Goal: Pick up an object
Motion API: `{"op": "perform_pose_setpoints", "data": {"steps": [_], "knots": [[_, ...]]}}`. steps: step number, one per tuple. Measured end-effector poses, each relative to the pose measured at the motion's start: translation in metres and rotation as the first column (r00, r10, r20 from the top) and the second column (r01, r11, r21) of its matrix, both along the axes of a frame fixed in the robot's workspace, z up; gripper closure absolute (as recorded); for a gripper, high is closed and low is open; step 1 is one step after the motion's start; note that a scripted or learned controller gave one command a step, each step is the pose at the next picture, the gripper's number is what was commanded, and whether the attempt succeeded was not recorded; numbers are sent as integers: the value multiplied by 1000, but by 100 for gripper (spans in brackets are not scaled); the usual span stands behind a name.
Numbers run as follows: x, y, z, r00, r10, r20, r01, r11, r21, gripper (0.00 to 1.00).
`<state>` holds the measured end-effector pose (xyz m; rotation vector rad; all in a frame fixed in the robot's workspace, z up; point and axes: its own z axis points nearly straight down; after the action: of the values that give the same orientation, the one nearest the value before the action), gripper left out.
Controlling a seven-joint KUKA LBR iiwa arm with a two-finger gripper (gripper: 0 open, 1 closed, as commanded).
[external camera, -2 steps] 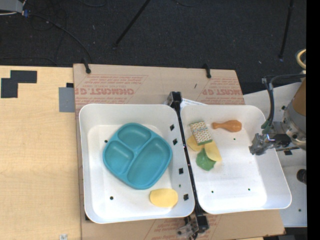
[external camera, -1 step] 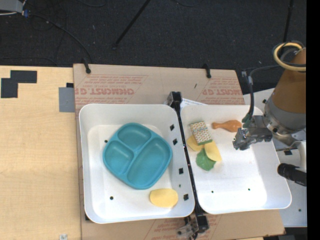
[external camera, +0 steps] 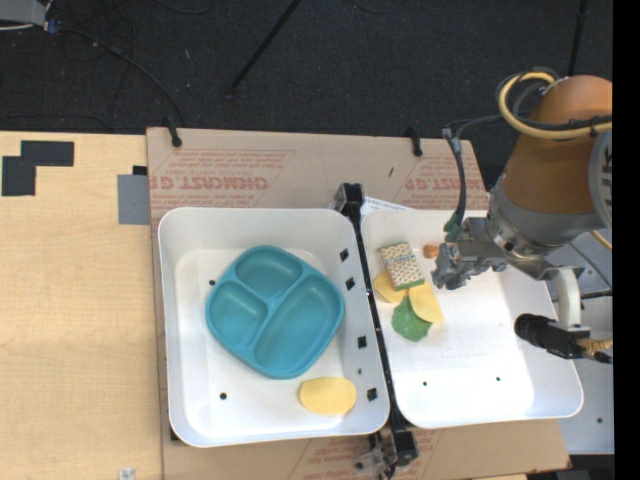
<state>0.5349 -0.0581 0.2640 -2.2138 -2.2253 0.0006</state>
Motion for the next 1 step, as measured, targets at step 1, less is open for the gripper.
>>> {"op": "perform_pose_setpoints", "data": {"steps": [1], "knots": [[14,51,0,1000,0,0,0,1000,0,100]]}}
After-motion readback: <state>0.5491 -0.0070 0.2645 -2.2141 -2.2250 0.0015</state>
